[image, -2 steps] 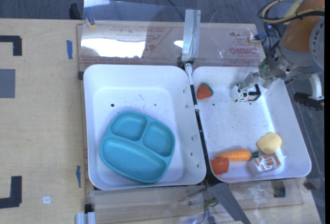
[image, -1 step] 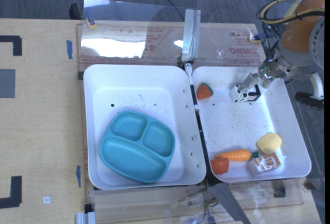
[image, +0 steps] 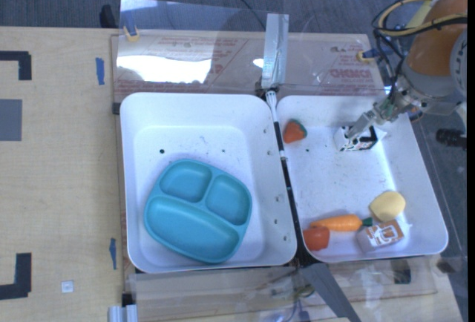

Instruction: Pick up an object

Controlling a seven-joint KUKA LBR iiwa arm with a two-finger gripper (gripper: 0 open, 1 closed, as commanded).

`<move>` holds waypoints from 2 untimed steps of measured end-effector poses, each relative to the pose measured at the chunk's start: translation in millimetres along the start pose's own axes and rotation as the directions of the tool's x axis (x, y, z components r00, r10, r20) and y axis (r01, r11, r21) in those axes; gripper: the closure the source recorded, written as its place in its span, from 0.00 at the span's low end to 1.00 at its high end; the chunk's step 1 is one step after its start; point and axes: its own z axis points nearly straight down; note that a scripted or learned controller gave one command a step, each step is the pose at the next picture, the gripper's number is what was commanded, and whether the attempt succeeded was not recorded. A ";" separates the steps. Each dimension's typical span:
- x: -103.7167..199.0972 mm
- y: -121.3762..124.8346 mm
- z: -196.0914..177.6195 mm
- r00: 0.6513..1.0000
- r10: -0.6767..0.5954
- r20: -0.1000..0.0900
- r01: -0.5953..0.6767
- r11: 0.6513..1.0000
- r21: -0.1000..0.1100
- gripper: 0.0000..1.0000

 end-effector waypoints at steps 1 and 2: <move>7.9 4.8 -43.0 0.943 -0.332 0.005 0.332 0.943 -0.010 0.00; 6.2 -3.3 -50.8 0.757 -0.654 0.004 0.654 0.757 -0.008 0.00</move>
